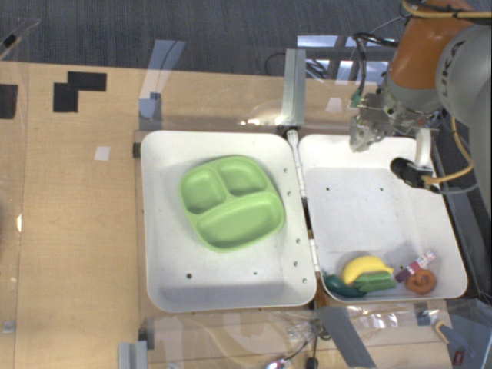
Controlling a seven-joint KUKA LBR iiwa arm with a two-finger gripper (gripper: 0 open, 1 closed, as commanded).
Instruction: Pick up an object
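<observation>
Yellow banana [367, 267]: right bin [361, 206], near edge – green vegetable [361, 284] touching it
Orange fruit [420, 281]: near right corner
Green plate [231, 201]: three compartments, left bin [165, 221]
Gripper [361, 138]: above right bin's far edge – open or closed, cannot tell

My arm [450, 44] runs off the right side and the top, so I only see part of it. My claw [363, 138] is small and grey up at the back rim of the right bin [377, 206]. The yellow banana [366, 267] lies on top of a green thing [361, 284], so most of the green thing is hidden and I can't name it. The little round orange thing [420, 280] is maybe a fruit. A tiny purple bit [423, 263] by it is too small to tell.
</observation>
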